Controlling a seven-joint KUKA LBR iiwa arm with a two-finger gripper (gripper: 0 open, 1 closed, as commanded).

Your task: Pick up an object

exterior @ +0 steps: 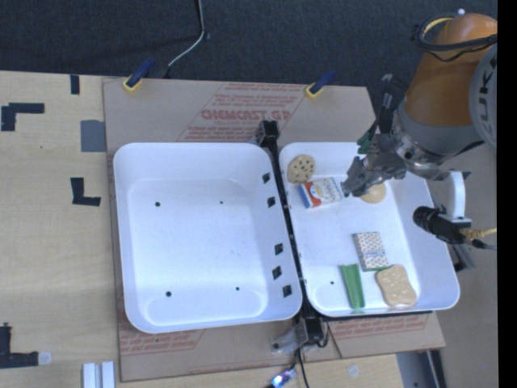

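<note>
The end effector (pixel 358 183) hangs low over the right bin (pixel 420 217) near its far edge, just beside a small tan round piece (pixel 374 193) and a flat printed packet (pixel 321 191); whether it is apart or together, I cannot tell. Nearer the front edge lie a patterned box (pixel 370 250), a green stick (pixel 352 286) and a lumpy beige piece (pixel 396 286).

We see even, fairly bright overhead light, no hard shadows. The white bins (pixel 202 241) come out near blown, with soft grey shading along their inner walls. Dark backdrop (pixel 283 14) at top is underexposed, with little detail. Mild gloss on the orange band (pixel 444 63) of the arm. Overall soft, low resolution; small print on the cardboard (pixel 242 115) is barely legible.
</note>
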